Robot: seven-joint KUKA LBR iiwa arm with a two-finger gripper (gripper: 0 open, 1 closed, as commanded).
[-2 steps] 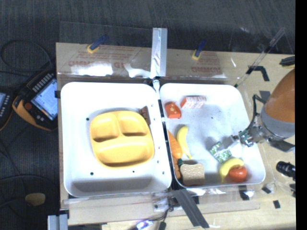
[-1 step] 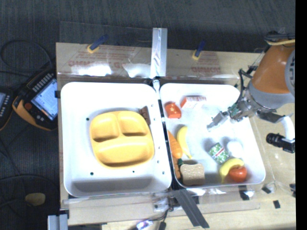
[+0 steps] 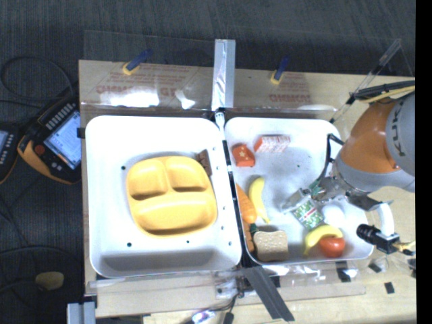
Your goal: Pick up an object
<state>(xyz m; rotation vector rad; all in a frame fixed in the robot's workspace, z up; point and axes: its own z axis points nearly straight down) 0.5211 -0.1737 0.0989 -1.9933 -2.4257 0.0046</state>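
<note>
Here my gripper [image 3: 304, 200] sits low in the right bin [image 3: 297, 123], over a green packet [image 3: 309, 213]; I cannot tell its state.

I count two white bins [image 3: 101, 181], one under my gripper [image 3: 305, 198] and one beyond it. Beyond holds one yellow tray [image 3: 171, 194]. Near my fingers: two bananas [image 3: 258, 196], two tomatoes [image 3: 244, 155], one carrot [image 3: 246, 204], one bread slice [image 3: 271, 244], one green packet [image 3: 308, 213], one pink-white packet [image 3: 272, 142].
</note>
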